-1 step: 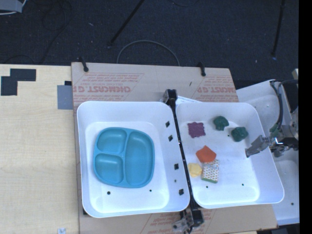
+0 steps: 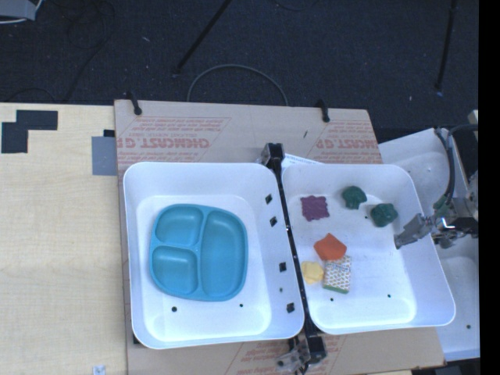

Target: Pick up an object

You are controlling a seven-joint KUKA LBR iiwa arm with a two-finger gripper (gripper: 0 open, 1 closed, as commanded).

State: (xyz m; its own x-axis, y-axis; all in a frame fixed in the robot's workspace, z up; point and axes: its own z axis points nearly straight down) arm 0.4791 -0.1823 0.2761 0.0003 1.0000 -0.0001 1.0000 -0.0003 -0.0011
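Blue is sitting on the left: a divided plate [image 2: 200,251] is lying flat in the left bin [image 2: 144,180], well apart from the action. Crossing the black divider into the right bin [image 2: 402,307], the candidates are spreading out: a purple piece [image 2: 314,207] near the top, an orange block [image 2: 330,247] below it, with a yellow lump [image 2: 312,272] and a checkered block [image 2: 337,275] crowding just beside it. Further right, two dark green pieces [image 2: 354,196] [image 2: 383,214] are sitting near each other with open floor around them, probably the easier targets. At the bin's right rim, the gripper [image 2: 409,233] is hovering, carrying nothing. Whether its claw is released or clenched, I cannot tell. It is reaching in low from the right, so the nearest green piece looks like the likely pick, still untouched on the bin floor.
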